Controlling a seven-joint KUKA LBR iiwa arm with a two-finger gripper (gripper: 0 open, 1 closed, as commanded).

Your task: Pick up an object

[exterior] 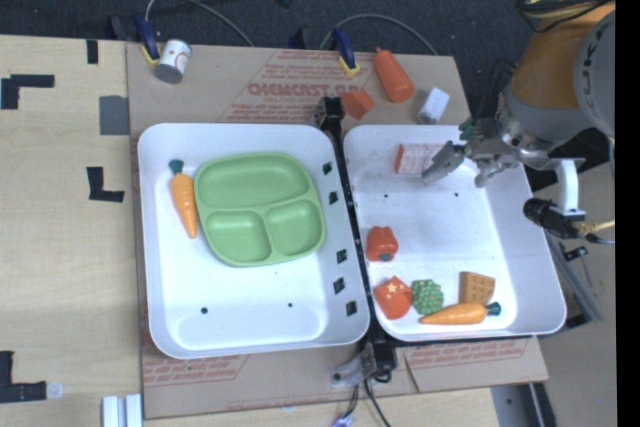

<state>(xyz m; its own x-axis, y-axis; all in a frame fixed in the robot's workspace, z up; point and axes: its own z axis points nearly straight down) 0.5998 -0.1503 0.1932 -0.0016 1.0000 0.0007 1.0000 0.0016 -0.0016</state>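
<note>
You see the jaws (pixel 462 165) at the upper right of the right bin (pixel 520 255), spread open with nothing between them. One finger tip lies just beside a small red-and-white box (pixel 412 158) near the bin's upper edge; the other finger points toward the bin's right wall. Judge the task as not yet done: no object is lifted, and the grasp itself is still to come.

Other candidates sit well apart from the jaws. A red pepper (pixel 381 242) lies at mid-left of the right bin. Along its lower edge you find a strawberry (pixel 392 297), broccoli (pixel 428 295), a waffle (pixel 477 287) and a carrot (pixel 456 314), packed close together. The left bin (pixel 160 245) holds a green tray (pixel 262 208) and a second carrot (pixel 184 199).

The middle of the right bin is bare, giving you room to move. The box lies near the upper wall, so a closing finger may scrape that rim.
</note>
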